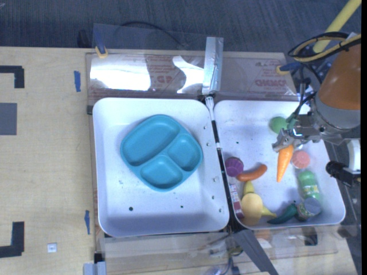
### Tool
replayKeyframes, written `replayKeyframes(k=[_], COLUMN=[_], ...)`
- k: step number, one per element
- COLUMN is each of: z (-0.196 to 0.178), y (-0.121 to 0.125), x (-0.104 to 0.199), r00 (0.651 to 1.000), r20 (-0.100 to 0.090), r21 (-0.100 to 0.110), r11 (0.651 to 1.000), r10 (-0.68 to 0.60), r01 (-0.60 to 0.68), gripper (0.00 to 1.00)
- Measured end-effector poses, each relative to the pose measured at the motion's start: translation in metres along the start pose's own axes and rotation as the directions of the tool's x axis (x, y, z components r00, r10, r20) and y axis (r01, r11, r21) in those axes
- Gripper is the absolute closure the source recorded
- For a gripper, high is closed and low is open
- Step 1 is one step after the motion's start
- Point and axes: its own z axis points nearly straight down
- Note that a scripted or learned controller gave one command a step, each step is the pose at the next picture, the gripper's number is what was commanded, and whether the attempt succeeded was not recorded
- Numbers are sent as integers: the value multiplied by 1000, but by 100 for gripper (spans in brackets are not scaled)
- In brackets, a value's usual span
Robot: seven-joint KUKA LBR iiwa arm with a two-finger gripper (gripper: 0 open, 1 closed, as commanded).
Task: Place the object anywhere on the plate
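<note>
Camera view: it looked down at a slant on two white bins set side by side; the arm [344,85] reached in from the right edge
Left bin [109,211]: it carried the blue plate [161,152], three-compartment, lying near the bin's middle, slightly toward its far edge; no object lay on the plate
Right bin [246,119]: it carried the toy food; a purple piece [233,165] and a small orange piece [253,173] lay near its left edge; a yellow pear-like piece [252,204] sat toward its near left corner; a green round piece [278,124] lay toward its far side; a pink piece [300,160] and green pieces [308,182] ran along its right edge
Carrot [284,160]: it hung right under the gripper, over the right half of the right bin; its long axis ran roughly near-to-far, the narrow tip pointing toward the near edge
Gripper [291,137]: its fingers appeared clenched on the carrot's thick top end, so it seemed to be grasping the carrot; whether the carrot had cleared the bin floor could not be told
Key relation: the plate lay well to the left of the gripper and carrot, across the divider between the bins
Task stage: judged as grasp made, carry to the plate not yet done
</note>
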Motion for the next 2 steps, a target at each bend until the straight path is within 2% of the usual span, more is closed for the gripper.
replayKeyframes(k=[1,2], z=[14,-72], y=[38,58], x=[77,87], r00=[998,943], r20=[-2,4], r21=[-2,-8], r11=[998,943], r10=[-69,-332], r01=[69,333], gripper=[100,100])
